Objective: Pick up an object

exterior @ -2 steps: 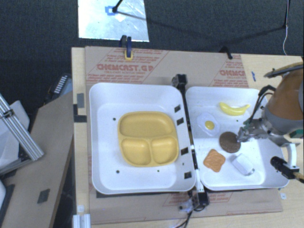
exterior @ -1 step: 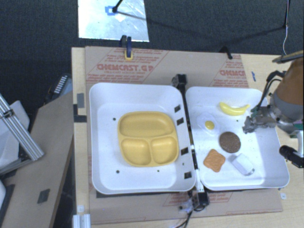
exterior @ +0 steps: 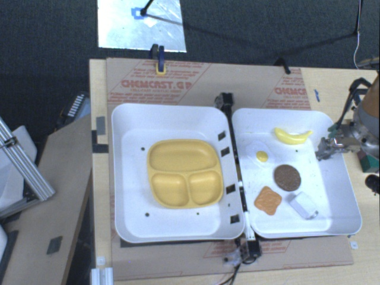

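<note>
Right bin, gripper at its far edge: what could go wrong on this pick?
1. The gripper sits over the right bin's rim; a straight descent could strike the wall rather than reach anything.
2. The brown disc, orange piece and white block lie close together, so going for one may nudge another.
3. The small yellow piece and disc look flat, which probably leaves little to grip. The banana seems the safer pick.

A pale yellow divided tray (exterior: 180, 173) sits in the left white bin (exterior: 127, 123); the right white bin (exterior: 341, 212) holds a yellow banana (exterior: 291, 136), small yellow piece (exterior: 262, 157), speckled brown disc (exterior: 287, 177), orange piece (exterior: 268, 200) and white block (exterior: 303, 205).
</note>
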`<move>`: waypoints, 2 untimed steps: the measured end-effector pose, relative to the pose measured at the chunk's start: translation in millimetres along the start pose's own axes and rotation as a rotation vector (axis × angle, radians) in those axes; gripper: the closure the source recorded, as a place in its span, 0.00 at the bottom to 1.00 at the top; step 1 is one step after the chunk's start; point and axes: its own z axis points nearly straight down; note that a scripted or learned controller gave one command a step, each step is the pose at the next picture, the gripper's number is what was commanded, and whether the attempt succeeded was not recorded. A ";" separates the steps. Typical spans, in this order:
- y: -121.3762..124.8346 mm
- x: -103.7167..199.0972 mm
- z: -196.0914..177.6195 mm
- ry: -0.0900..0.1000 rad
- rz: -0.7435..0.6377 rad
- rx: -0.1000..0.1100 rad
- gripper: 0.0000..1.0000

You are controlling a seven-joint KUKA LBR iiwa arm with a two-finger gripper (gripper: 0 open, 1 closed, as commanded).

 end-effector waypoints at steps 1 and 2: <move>1.3 -0.2 -47.6 -0.001 -0.002 -0.003 1.00; 12.8 61.0 -44.9 0.001 -0.005 -0.001 1.00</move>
